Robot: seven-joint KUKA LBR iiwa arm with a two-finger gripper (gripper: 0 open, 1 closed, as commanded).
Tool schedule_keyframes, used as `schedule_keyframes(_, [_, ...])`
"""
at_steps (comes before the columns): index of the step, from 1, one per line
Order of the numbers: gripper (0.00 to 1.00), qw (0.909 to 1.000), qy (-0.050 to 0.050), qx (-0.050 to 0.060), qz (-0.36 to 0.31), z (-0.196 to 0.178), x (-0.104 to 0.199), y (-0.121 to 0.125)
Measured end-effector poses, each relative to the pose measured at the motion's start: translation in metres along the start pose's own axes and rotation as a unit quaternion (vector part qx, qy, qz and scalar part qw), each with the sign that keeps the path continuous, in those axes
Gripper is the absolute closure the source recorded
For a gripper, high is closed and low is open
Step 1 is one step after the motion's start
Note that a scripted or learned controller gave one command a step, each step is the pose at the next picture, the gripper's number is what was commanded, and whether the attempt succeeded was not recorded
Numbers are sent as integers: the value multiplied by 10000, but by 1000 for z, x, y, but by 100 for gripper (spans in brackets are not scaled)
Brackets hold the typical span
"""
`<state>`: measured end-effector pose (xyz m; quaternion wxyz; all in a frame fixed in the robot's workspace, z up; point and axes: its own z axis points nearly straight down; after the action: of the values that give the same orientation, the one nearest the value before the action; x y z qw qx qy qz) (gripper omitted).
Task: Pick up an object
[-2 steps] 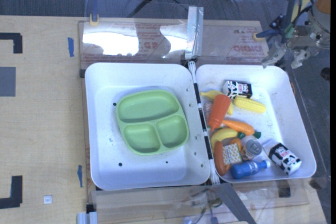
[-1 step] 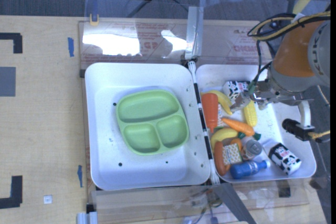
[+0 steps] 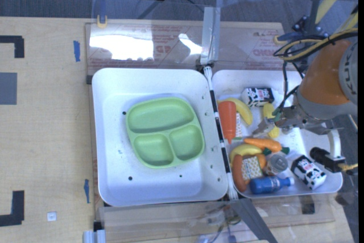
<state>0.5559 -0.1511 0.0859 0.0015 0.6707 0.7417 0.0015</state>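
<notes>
Over the right bin (image 3: 335, 184), the gripper (image 3: 277, 120) hangs low above the toys, reached in from the right on the grey arm (image 3: 324, 85); whether it grips anything cannot be told. Just beside it lie a carrot (image 3: 227, 119), a banana (image 3: 244, 111) and a small black-and-white cow (image 3: 257, 95). Nearer the front edge sit a blue bottle (image 3: 270, 184), a second cow (image 3: 308, 172) and a smaller carrot (image 3: 263, 144). A green divided plate (image 3: 165, 132) rests in the left bin (image 3: 108, 139).

Red print on clear panels (image 3: 170, 42) (too blurry), no legible txt.
</notes>
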Motion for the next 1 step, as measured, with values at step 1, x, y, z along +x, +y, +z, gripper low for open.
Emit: schedule_keyframes(1, [100, 10000, -8, -15, 17, -10, -2, 1])
